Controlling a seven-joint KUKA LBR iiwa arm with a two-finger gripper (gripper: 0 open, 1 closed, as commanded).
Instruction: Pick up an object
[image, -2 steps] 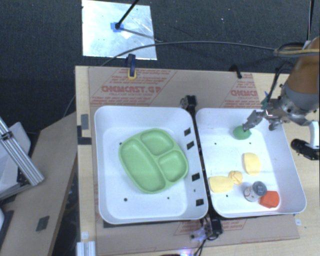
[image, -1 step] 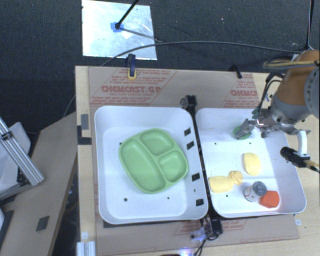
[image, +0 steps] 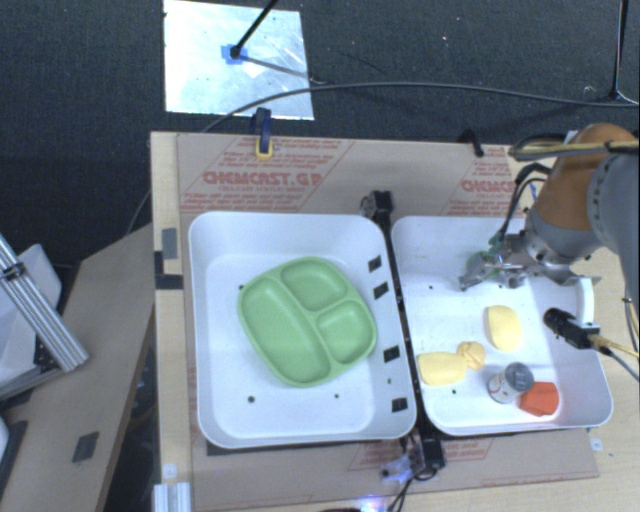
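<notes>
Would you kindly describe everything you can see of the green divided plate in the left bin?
The green divided plate is pale green, smooth and plastic-looking, a rounded rectangle with raised rims. It has three compartments: one long section along its left side and two smaller ones on the right. It lies flat and face up, turned at an angle to the walls, near the middle of the left bin. Nothing lies in its compartments, and only the bin floor touches it.
</notes>
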